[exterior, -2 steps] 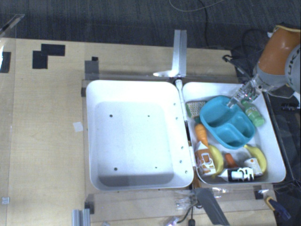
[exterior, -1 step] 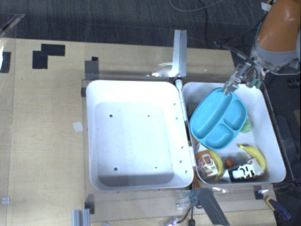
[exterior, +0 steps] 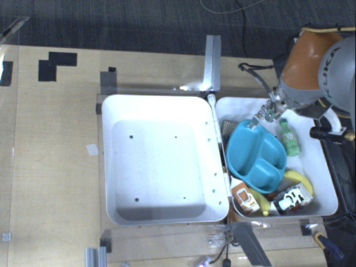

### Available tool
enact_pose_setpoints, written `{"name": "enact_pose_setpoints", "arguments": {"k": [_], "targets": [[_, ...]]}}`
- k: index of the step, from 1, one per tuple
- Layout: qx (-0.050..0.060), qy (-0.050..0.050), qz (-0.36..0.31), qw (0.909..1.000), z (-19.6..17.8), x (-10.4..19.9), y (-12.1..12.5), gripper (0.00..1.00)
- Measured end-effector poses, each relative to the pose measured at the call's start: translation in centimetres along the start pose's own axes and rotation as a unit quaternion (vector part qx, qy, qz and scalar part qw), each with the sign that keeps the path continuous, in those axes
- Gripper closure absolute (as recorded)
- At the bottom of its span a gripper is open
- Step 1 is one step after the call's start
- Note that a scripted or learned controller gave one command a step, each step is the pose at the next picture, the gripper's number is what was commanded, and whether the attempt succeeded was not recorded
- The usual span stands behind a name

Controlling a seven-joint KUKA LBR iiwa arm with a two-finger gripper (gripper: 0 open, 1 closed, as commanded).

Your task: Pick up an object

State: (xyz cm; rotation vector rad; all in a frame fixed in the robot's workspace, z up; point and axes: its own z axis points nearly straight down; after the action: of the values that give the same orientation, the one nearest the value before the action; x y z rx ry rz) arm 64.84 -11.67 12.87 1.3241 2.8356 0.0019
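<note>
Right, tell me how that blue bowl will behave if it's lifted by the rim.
The blue bowl looks like rigid moulded plastic, so probably stiff and light. It sits tilted on the banana and other items, so it may well rock or slide. Its smooth rim could slip.

1. Legible text: none. No word, number, brand or sign can be read anywhere on the bench or in the bins.
2. Small carton (exterior: 245, 198), front edge of the right bin (exterior: 328, 166): printed orange and white face, print too small to read.
3. Black-and-white packet (exterior: 291, 199), front right corner of the same bin: markings present, unreadable.
4. Green bottle (exterior: 288, 138): label blurred.
</note>
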Motion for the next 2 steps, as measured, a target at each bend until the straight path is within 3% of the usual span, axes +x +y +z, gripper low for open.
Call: {"name": "enact_pose_setpoints", "arguments": {"k": [1,2], "targets": [[0.001,0.0,-0.081,0.9967,-5.9,7.5,1.0,1.0],[0.002,0.001,-0.115,0.9934,-7.0,8.1,1.4,1.0]]}}
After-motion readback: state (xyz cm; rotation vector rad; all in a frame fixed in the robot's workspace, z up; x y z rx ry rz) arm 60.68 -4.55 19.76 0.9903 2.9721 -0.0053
